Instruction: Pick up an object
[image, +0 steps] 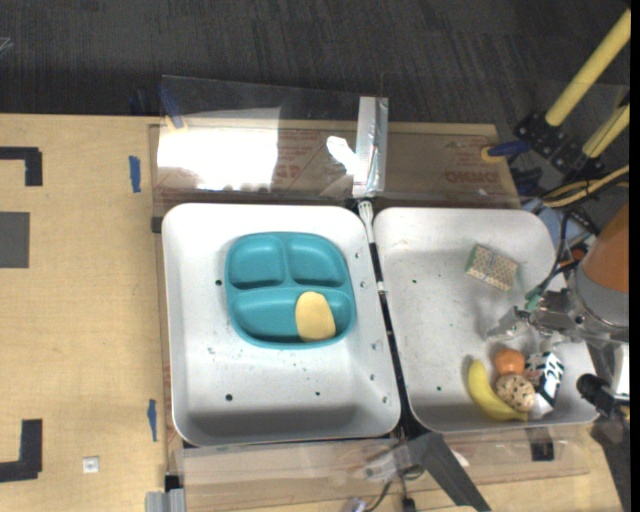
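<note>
Dark grey carpeted floor (300, 40) along the top. Light wooden bench surface (70, 330) at left, marked with black tape corners (28, 165) and blue tape strips (134, 172). Clear plastic panel (260, 150) behind, catching bright glare.

Right bin's (440, 240) left half lies open; banana (487, 392) crowds its near-right corner.

Grey arm (605, 300) at right edge, orange band (610, 255) above wrist, metallic gripper (545, 320), thin cables alongside.
</note>
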